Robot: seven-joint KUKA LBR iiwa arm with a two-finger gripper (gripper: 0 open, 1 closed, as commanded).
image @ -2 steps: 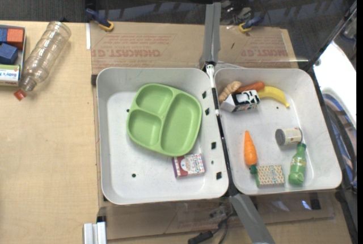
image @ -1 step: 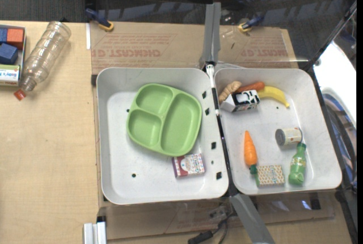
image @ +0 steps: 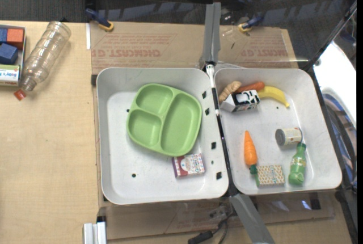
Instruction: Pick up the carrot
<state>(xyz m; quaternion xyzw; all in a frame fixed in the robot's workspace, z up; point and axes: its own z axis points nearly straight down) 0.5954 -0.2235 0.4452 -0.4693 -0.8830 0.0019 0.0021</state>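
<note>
Orange, tapered and lying flat, the carrot is sitting in the right-hand white bin, roughly mid-floor and a bit toward the wall it shares with the left bin. Nothing is gripping it, so I'm reckoning I'm at the very start: the approach isn't done yet, never mind the grasp. Can't tell whether my tool is wide or narrow right now, so I'm not going to guess.

Its long axis is running nearly straight from the near rim to the far rim, leaning only slightly. The pointed tip is facing the far side, toward the little milk carton; the fat end is facing me and looking like it's almost touching the speckled green box.

So for the next move I'm thinking: come down over the middle of the carrot and close across its width, pinching left to right. The small tin and the green bottle are sitting off to the right with some gap, so that box is the neighbour I'm worrying about.
</note>
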